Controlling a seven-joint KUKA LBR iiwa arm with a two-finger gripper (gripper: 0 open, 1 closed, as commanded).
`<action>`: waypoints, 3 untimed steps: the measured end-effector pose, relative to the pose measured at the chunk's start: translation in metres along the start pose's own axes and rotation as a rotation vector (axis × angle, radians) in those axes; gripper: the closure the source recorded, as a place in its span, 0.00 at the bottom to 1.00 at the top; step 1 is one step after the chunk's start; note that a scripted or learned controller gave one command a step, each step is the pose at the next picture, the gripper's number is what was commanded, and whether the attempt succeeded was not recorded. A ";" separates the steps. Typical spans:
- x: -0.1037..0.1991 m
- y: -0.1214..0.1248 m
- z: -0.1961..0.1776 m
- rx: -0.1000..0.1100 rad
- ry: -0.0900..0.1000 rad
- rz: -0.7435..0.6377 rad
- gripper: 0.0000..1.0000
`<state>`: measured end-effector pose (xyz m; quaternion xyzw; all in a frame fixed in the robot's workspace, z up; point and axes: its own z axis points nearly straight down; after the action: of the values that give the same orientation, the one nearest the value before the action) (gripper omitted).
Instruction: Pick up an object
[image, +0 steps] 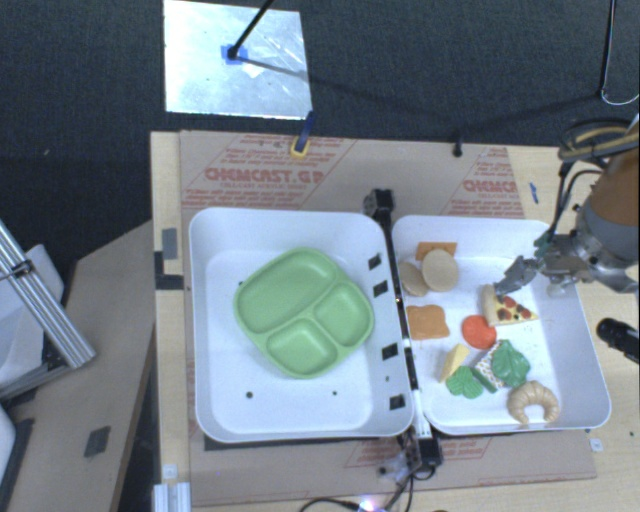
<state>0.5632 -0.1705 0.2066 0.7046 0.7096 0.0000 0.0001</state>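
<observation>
My gripper (518, 274) hangs over the upper right part of the right bin (570, 330), just above and left of a pizza slice (511, 311). Nothing shows held in it. Toy food lies in this bin: a round cookie (440, 270), a tan bun (412, 279), a toast slice (428, 321), a red tomato (478, 331), a yellow cheese wedge (455, 360), green leafy pieces (511, 362) and a croissant (533, 401). The arm comes in from the right edge.
The left bin (215, 400) holds a light green divided plate (303, 312). A black hinged divider (392, 300) runs between the bins. A shiny sheet (238, 60) lies on the dark floor behind the bench. Cables hang by the arm at the upper right.
</observation>
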 end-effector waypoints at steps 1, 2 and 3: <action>0.000 0.000 0.000 0.000 0.000 0.004 0.00; -0.006 0.005 0.035 -0.004 -0.001 0.005 0.00; -0.007 0.012 0.085 -0.004 -0.001 0.005 0.00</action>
<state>0.5754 -0.1776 0.1214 0.7065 0.7077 0.0011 0.0020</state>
